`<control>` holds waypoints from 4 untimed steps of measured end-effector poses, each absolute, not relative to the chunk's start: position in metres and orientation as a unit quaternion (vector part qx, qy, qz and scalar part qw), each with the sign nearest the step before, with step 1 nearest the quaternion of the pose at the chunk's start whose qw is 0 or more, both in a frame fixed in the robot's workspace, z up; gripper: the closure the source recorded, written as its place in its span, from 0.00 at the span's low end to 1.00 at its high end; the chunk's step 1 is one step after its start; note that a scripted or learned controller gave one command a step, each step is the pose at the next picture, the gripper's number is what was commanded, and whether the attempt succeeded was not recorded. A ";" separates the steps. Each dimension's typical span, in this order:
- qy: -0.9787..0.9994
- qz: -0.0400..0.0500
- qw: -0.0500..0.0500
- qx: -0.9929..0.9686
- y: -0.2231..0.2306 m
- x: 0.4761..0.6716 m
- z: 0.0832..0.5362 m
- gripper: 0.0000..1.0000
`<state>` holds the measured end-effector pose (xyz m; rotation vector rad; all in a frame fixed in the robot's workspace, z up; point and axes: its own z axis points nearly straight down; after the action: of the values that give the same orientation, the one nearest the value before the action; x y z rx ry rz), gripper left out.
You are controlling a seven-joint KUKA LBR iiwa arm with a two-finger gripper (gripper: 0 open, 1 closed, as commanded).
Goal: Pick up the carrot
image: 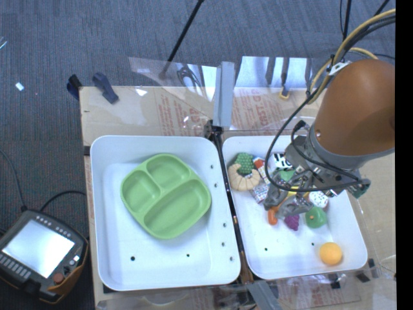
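The carrot [272, 216] is a small orange piece lying in the right bin [290, 263], near its middle. My gripper [286, 203] hangs low over the bin, just above and right of the carrot, close to it. The arm's orange band and wrist cover much of the bin's right rear part. From this angle I cannot tell whether the carrot is touched.
Around the carrot lie a purple piece [292, 222], a green round item [315, 218], an orange ball [331, 254], a tan round item [244, 180] and a green leafy toy [244, 162]. The left bin [113, 250] holds a green divided plate [166, 194].
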<state>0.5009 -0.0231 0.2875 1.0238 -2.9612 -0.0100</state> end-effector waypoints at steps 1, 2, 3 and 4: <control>-0.947 0.003 -0.006 0.322 -0.100 0.560 0.455 1.00; -0.955 -0.005 0.006 0.297 -0.125 0.522 0.288 1.00; -0.979 0.002 -0.006 0.204 -0.170 0.545 0.414 1.00; -0.999 -0.002 0.004 0.046 -0.125 0.571 0.258 1.00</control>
<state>0.5711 -0.1253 0.2582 0.1455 -3.1300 -0.0078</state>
